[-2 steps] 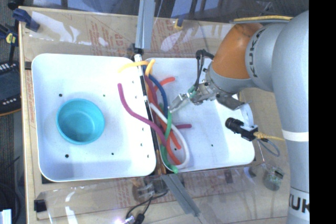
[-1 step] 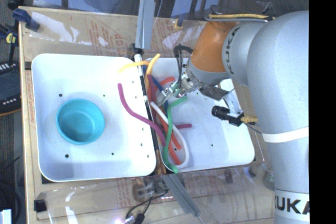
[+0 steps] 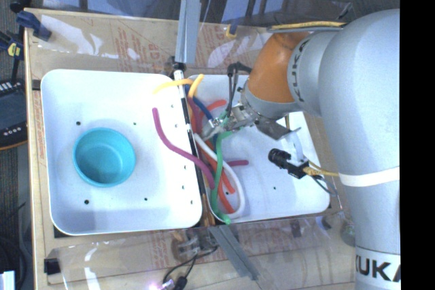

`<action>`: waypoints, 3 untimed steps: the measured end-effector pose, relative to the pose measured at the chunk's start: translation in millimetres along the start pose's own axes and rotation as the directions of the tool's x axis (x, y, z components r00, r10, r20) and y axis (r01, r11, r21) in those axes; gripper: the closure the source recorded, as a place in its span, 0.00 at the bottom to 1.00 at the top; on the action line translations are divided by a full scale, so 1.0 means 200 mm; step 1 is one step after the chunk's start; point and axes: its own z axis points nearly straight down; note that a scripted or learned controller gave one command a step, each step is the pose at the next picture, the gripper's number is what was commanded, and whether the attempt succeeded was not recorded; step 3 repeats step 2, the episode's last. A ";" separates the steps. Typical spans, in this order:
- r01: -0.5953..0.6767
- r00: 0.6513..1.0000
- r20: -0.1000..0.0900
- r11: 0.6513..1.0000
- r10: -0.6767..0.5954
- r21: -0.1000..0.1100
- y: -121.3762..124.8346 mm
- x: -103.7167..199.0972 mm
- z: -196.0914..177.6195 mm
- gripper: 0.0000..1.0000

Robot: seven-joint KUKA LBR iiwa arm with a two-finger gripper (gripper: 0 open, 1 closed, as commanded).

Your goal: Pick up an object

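Arm [image 3: 353, 112] looms over right bin [image 3: 309, 197]; gripper [image 3: 224, 124] grip state unclear, sits atop tube tangle [image 3: 217, 166], whose long axes run toward the bin's near edge.

We're looking down from one fixed camera high above the bench [image 3: 102, 44], tilted at a slant, taking in both white bins [image 3: 54, 200] together, with the grey arm [image 3: 353, 112] looming close from the right.

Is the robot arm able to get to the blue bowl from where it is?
Probably yes. The blue bowl sits alone in the left bin, open from above; the gripper is over the right bin's tubes.
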 end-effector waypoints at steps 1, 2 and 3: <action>0.008 1.000 -0.009 1.000 -0.008 0.007 0.00 0.02 -0.04 1.00; -0.300 0.954 -0.016 0.954 0.301 0.022 0.23 0.25 -0.62 1.00; -0.300 0.954 -0.016 0.954 0.301 0.022 0.23 0.25 -0.62 1.00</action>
